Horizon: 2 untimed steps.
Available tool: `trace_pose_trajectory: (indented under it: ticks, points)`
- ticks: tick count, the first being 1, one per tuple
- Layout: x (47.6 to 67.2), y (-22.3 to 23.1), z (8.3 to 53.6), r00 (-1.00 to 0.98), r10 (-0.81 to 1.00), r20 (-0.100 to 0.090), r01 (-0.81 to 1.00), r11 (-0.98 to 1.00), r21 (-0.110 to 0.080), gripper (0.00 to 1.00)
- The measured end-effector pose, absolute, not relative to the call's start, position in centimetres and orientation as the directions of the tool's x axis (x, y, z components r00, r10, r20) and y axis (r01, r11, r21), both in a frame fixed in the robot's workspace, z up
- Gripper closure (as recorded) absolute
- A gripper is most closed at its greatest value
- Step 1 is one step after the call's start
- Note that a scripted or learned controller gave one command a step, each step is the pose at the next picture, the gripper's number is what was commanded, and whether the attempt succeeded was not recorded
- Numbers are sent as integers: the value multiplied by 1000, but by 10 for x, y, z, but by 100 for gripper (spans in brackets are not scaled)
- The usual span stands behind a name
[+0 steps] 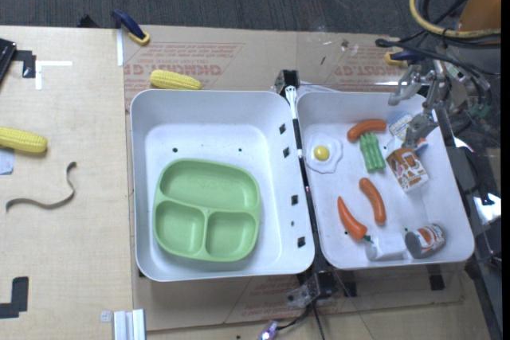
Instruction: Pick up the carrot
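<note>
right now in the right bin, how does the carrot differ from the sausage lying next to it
The carrot is brighter orange, tapers to a point at its upper end and has a green tip at its lower end; the sausage is duller red-orange with rounded ends and no green. The carrot lies nearer the left bin's side, the sausage to its right. Both are slim and tilted the same way.

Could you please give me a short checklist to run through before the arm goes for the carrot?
1. Carrot lies in the right bin: ok.
2. Carrot's top is uncovered: ok.
3. Room around it: not ok; a sausage lies close beside it and a white block sits at its green end.
4. Gripper positioned over the carrot: not ok; it is near the bin's far right side.
5. Jaws ready to grasp: cannot tell.
</note>
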<state>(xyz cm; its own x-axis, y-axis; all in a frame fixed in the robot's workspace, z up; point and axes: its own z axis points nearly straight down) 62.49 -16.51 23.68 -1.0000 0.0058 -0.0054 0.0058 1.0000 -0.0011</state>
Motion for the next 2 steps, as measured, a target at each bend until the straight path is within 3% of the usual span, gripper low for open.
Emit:
trace_pose_trajectory:
  ticks: [1, 2]
  points:
    - [604, -99, 127, -996, -92, -4, -92, 996, 0, 0]
    - [550, -92, 92, -938, -347, -2, -347, 938, -1, 0]
